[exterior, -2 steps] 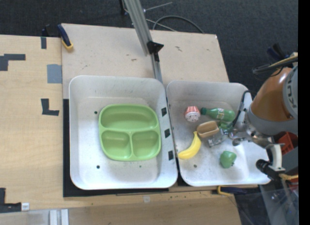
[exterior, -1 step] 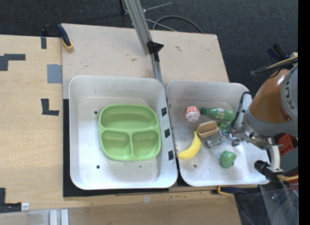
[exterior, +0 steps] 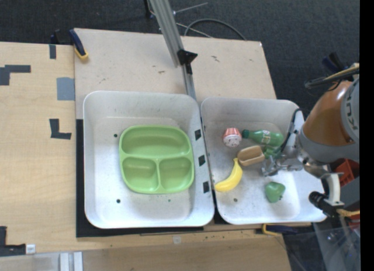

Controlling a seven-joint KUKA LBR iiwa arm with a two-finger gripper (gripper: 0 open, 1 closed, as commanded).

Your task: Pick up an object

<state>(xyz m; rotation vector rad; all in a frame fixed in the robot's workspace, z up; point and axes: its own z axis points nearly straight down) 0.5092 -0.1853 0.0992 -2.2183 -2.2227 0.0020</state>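
Observation:
The right bin [exterior: 251, 104] holds several small items. A yellow banana [exterior: 229, 178] lies near its left wall. A pink and white round piece [exterior: 232, 137] sits further back. A green bottle [exterior: 263, 137] lies on its side beside a tan, bread-like piece [exterior: 251, 155]. A green pepper-like piece [exterior: 274, 191] rests near the front right. My gripper [exterior: 270, 166] is low in this bin, just right of the tan piece, below the bottle and above the green piece. Nothing can be made out in its grasp.
The left bin [exterior: 99, 147] holds a green divided plate [exterior: 156, 159]. A metal rail [exterior: 166, 18] slants down from the top to the wall between the bins. The arm's orange band [exterior: 330, 118] hangs over the right bin's right edge.

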